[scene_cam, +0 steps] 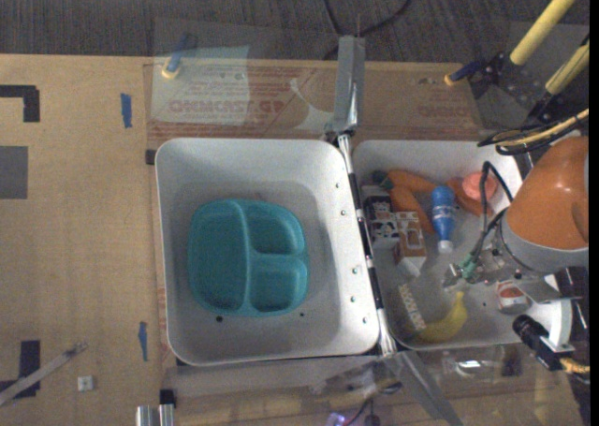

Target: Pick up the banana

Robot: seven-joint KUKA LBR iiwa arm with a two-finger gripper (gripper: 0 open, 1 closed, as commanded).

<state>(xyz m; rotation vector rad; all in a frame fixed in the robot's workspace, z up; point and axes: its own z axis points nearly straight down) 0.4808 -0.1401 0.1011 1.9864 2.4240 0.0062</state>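
The banana point(447, 319) is yellow, short and curved, and it lies in the right bin point(487, 332) near the front wall. Its upper end points up toward the gripper, and its lower end bends to the left along the bin floor. Just at its left side lies a small brown patterned bar point(410, 302), very close to it or touching it; the view does not let me decide which.

The gripper point(465, 271) hangs over the right bin, just above the upper end of the banana. It looks like a dark tangle of metal parts and thin cables, and it is too small and blurred to tell how it stands or whether it touches the fruit. No object is clearly seen in it.

The arm point(552, 199), with its orange band, covers the right part of the bin and is cut by the edge of the picture. Farther back in the same bin there are an orange carrot-like thing point(412, 188), a blue bottle point(442, 216) with a pale cap, and a small printed box point(397, 229). A pink and orange object point(475, 192) is half hidden behind a black cable.

The left bin point(178, 256) holds a teal divided plate point(247, 257).
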